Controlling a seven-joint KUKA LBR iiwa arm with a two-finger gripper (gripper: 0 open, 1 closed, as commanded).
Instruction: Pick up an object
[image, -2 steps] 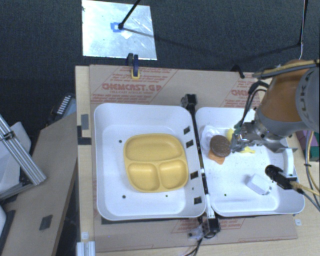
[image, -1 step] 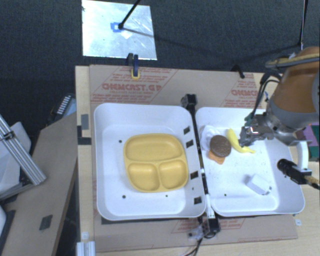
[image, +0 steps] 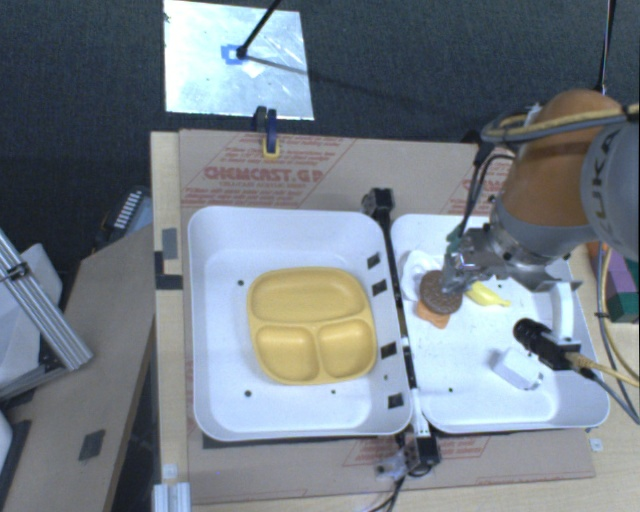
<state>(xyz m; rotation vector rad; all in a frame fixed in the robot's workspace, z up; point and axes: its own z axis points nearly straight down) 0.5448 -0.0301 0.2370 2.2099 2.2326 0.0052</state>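
Clutter threatens your grasp: the gripper (image: 452, 272), whose grip you cannot tell, hangs over the brown round disc (image: 437, 293) at ten o'clock in the right white bin (image: 570, 400); the orange piece (image: 436, 319) at its six may snag.

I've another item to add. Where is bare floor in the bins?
Bare: in the left bin, strips around the yellow divided tray; in the right bin, front corner beside the white block. Crowded: under the gripper, around the brown disc and yellow piece.
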